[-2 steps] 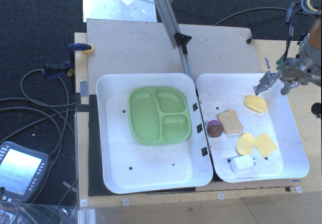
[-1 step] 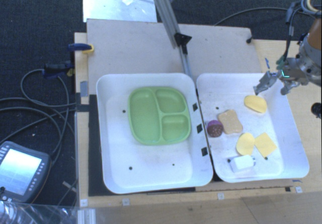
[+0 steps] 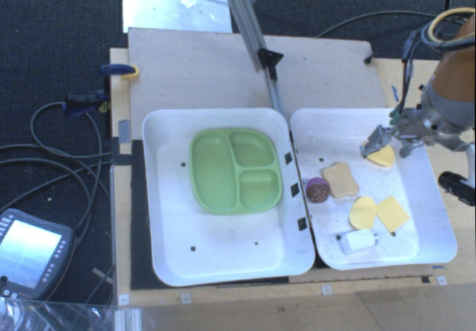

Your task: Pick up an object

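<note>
The left bin [image 3: 160, 248] carries a green divided plate [image 3: 236, 171]. In the right bin [image 3: 439, 236] lie a purple round piece [image 3: 317, 190], a toast slice [image 3: 341, 179] and yellow pieces. At its far edge the gripper [image 3: 387, 142] touches a yellow wedge [image 3: 382, 156]; I cannot tell its state.

Tabletop [image 3: 193, 69]: pale board surface, wood-toned strip along the near edge. Two shallow white bins lie directly on it, side by side, walls touching at the middle. Left bin [image 3: 171, 248] sits over a dark mat [image 3: 140, 248] that shows along its left and near edges. Right bin [image 3: 439, 244] reaches toward the tabletop's right side. Blue-and-yellow clamp [image 3: 120, 71] grips the left edge.
</note>
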Controlling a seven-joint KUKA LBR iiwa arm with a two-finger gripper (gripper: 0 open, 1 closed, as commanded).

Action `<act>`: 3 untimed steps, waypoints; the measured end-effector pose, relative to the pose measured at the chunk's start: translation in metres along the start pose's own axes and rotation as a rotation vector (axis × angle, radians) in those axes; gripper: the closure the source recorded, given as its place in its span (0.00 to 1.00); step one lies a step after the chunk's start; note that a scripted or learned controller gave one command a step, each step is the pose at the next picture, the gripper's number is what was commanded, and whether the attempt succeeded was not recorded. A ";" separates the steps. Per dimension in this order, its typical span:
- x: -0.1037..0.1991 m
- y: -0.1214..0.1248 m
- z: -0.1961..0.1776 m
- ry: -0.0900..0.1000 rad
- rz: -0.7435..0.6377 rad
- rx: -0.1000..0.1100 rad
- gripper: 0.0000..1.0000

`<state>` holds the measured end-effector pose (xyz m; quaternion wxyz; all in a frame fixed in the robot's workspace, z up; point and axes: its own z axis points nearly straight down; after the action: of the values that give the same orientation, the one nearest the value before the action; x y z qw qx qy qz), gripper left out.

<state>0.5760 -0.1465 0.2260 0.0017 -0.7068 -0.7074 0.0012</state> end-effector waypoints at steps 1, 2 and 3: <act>-0.002 0.007 0.059 0.000 0.000 0.001 0.00; 0.001 0.016 0.108 0.000 -0.003 -0.001 0.00; 0.000 0.018 0.093 -0.001 0.000 -0.008 1.00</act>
<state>0.5934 -0.1462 0.1325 -0.0017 -0.7069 -0.7073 -0.0014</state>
